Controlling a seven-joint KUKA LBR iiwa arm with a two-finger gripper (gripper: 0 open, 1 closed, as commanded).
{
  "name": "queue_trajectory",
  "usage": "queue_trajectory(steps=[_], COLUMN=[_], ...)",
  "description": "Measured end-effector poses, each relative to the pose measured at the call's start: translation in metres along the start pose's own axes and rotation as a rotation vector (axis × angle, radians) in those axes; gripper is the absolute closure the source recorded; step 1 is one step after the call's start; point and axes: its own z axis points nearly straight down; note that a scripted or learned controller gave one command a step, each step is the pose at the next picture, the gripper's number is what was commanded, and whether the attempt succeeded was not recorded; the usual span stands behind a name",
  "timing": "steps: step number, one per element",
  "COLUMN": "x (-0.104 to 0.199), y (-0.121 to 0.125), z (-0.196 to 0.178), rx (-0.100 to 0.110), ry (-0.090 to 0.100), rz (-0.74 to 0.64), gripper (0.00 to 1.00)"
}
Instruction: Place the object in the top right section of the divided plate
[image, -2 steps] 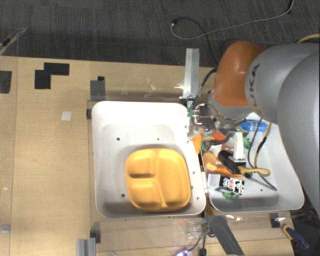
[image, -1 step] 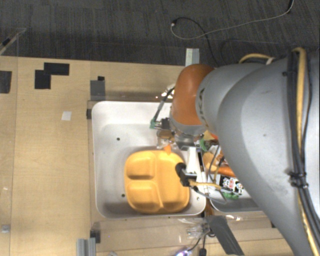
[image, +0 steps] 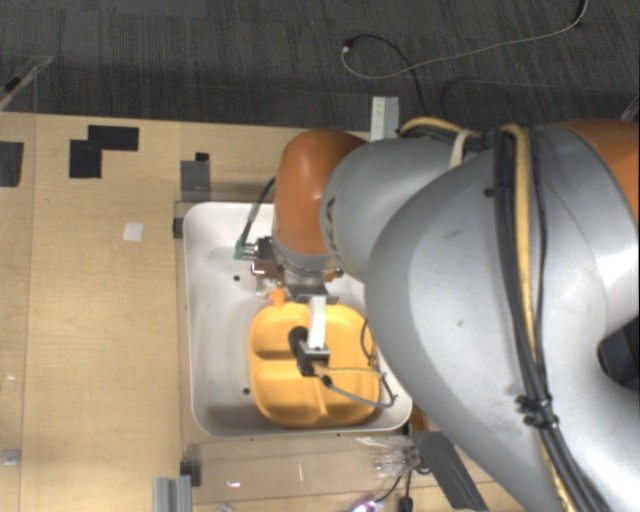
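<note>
A yellow divided plate lies in the near half of the left white bin. Ridges split it into sections. My gripper hangs straight down from the orange wrist band, over the plate's far edge, and the view looks down on its back. A small pale and reddish bit peeks out at the gripper's left side, just beyond the plate's far left corner; what it is cannot be told. The arm's body hides whatever lies under the gripper and the plate's right edge.
The big grey arm covers the right half of the view, including the second bin. Bare wooden bench with black markings stretches to the left of the bin. A grey bracket stands at the bin's far left corner.
</note>
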Motion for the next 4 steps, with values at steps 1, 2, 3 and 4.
queue_trajectory(steps=[1,2,3,4], x=[0.037,-0.006,0.026,0.012], y=[-0.058,-0.069,-0.076,-0.071], z=[0.002,0.004,0.004,0.003], rx=[0.010,0.016,0.017,0.019], ry=[-0.001,-0.004,0.002,-0.008], rz=[0.149,-0.209,-0.742,-1.260], gripper=[1.00,1.00,1.00,1.00])
